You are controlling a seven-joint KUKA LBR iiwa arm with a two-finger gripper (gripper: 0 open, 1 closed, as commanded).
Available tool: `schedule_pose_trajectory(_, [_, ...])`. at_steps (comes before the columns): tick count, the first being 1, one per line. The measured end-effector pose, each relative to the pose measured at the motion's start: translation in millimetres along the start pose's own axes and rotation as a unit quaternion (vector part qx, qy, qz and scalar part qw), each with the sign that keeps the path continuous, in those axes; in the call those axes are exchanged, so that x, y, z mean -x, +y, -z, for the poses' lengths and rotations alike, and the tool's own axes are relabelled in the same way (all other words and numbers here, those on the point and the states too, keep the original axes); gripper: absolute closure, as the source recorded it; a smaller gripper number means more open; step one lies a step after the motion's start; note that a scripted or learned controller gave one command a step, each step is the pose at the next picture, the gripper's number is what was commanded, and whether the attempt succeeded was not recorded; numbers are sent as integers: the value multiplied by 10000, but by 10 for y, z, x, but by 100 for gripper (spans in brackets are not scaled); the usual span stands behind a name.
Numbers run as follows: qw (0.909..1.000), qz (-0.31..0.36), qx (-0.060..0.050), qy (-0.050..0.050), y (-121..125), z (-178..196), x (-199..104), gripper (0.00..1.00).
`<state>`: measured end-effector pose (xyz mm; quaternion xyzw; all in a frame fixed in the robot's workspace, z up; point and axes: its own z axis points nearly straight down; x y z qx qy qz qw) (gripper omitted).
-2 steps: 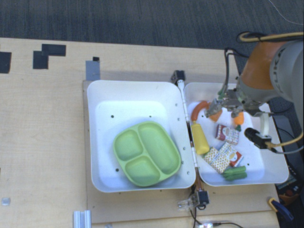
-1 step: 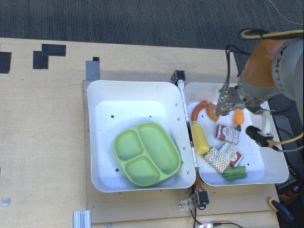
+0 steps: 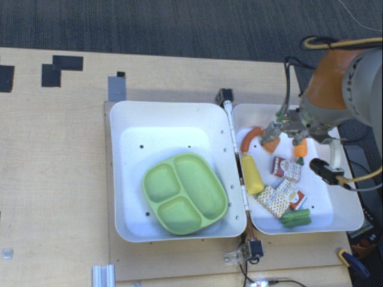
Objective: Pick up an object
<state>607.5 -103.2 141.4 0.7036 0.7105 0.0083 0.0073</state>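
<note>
My gripper [image 3: 284, 134] hangs over the far part of the right bin [image 3: 341, 220], open, its two fingers spread with bare bin floor between them. An orange piece [image 3: 270, 143] lies just under the left finger and another orange piece [image 3: 300, 150] under the right finger. A red-orange sausage shape [image 3: 249, 138] curves to the gripper's left. Nearer the front lie a yellow object [image 3: 252, 174], a red and white carton [image 3: 287, 168], a patterned box [image 3: 278, 198] and a green vegetable [image 3: 295, 218]. I see nothing held.
The left bin [image 3: 128, 160] holds a green divided plate [image 3: 185, 193]. A ridge [image 3: 234, 154] separates the two bins. The arm's grey body and orange band [image 3: 335, 82] hang over the right bin's far right corner, with cables beside it.
</note>
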Motion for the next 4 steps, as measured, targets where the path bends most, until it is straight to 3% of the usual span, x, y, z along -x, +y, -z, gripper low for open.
schedule_pose_trajectory(1, [10000, 13, 18, 6, 16, 108, -11, 100])
schedule_pose_trajectory(2, [10000, 12, 16, 6, 15, 108, -11, 0])
schedule_pose_trajectory(3, [10000, -25, -87, -10, 77, -557, -117, 0])
schedule_pose_trajectory(4, [10000, -10, -61, -11, 100, -436, -119, 100])
